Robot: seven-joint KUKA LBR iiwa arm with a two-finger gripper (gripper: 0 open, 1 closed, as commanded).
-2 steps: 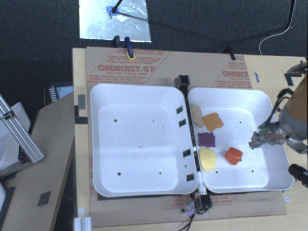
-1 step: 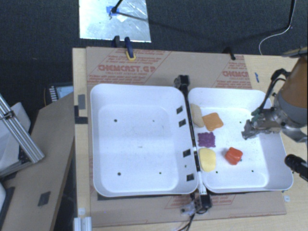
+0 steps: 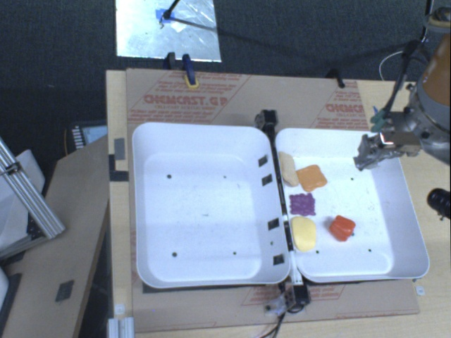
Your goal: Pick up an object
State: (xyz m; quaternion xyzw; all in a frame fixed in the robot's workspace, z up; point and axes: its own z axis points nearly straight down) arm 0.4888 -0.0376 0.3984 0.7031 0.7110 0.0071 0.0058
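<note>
We see a pale wooden table [image 3: 84, 189] carrying a cardboard sheet [image 3: 232, 94] and two white bins; dark carpet lies behind. The left bin [image 3: 204, 203] sits beside the right bin [image 3: 380, 245], which holds a beige piece [image 3: 287, 167], an orange block [image 3: 311, 177], a purple piece [image 3: 302, 203], a yellow piece [image 3: 304, 234] and a red piece [image 3: 342, 227]. The gripper [image 3: 368, 158] hangs over the right bin's far part, apart from them; we cannot tell its opening.
</note>
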